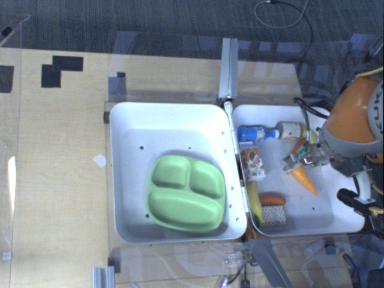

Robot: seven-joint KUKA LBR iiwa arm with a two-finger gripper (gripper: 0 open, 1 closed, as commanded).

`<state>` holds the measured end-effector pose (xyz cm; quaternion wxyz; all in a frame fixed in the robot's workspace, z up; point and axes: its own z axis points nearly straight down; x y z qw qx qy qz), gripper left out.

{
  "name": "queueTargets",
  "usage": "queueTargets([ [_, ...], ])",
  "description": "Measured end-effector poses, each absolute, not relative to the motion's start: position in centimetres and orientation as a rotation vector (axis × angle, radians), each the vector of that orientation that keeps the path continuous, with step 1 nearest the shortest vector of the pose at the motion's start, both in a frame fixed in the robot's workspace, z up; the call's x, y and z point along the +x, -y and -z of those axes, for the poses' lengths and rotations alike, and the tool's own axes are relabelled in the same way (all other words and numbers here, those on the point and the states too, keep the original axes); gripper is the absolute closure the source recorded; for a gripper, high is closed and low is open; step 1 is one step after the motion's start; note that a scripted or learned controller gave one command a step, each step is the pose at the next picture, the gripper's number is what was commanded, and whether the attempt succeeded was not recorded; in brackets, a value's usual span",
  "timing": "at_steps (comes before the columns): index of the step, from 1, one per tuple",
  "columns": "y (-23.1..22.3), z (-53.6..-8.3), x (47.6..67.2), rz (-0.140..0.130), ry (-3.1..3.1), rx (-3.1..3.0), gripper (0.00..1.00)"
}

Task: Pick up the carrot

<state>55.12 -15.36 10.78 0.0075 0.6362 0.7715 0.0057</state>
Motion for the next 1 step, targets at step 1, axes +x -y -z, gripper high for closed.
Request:
queueTargets([
  [1, 12.47, -18.42, 57.13, -0.003, -2.422, 1.995, 1.00],
])
